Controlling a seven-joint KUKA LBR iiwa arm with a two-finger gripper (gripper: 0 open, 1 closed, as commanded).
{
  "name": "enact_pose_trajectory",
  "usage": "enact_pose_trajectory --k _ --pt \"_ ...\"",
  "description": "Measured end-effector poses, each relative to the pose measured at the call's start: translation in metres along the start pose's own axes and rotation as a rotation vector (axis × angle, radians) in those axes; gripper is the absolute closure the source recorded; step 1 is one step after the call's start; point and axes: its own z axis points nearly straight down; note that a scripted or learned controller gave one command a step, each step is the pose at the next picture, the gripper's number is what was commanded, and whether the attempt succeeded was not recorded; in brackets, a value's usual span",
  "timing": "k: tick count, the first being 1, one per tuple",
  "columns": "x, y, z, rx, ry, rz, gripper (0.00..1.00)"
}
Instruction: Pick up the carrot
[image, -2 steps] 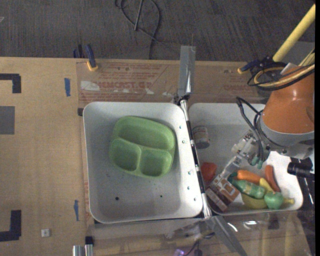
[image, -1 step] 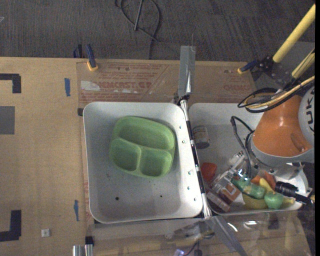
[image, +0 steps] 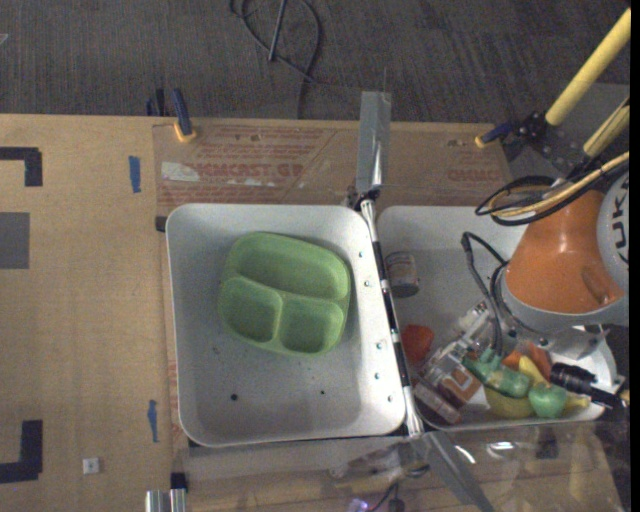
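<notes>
Brown cardboard covers the worktop, with bits of blue tape and black marks on it, and dark carpet lies past it at 12 o'clock. Two white bins sit side by side. In the left bin a green plate with three parts lies a bit toward 12 o'clock from the middle. The grey and orange arm hangs over the right bin from the 3 o'clock side. The claw is low in that bin, down in a pile of toys at 6 o'clock, and I cannot tell if it is grasping anything. The carrot looks like the small orange piece in the pile, just at 3 o'clock from the claw, next to green and yellow toys. A red toy lies at 9 o'clock from the claw. A small grey can lies by the bin's left wall
</notes>
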Motion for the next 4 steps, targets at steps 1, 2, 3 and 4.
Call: enact_pose_trajectory --k 1,2,3,4 --pt "0.0000 0.0000 0.0000 0.000 0.000 0.000 0.00" --pt "0.0000 0.0000 0.0001 0.000 0.000 0.000 0.00" --pt "0.0000 0.0000 0.0001 0.000 0.000 0.000 0.00" --pt "0.0000 0.0000 0.0001 0.000 0.000 0.000 0.00"
